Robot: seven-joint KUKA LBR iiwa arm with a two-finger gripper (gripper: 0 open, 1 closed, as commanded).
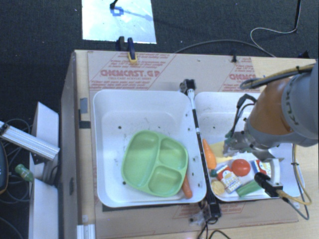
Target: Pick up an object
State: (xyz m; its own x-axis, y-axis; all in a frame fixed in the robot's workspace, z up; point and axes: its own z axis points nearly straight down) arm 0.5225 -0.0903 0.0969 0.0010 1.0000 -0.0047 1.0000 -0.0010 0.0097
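My gripper point(234, 146) hangs low over the left middle of the right bin point(219, 108), under the grey and orange wrist. Just below it lies a pile of small items. A red tomato point(240, 167) sits in front of the gripper. An orange carrot point(210, 156) lies along the bin's left wall, and a yellow piece point(218, 148) rests right beside the gripper. A white and red packet point(230, 179), a green stick point(248, 187) and a round tan biscuit point(218, 186) lie at the front edge. I see nothing lifted off the bin floor.
The left bin point(112, 113) holds a green divided plate point(155, 162) and a second carrot point(187, 187) at its front right corner. A black rod point(195, 118) runs along the divide between the bins. Cables trail at the right bench edge.
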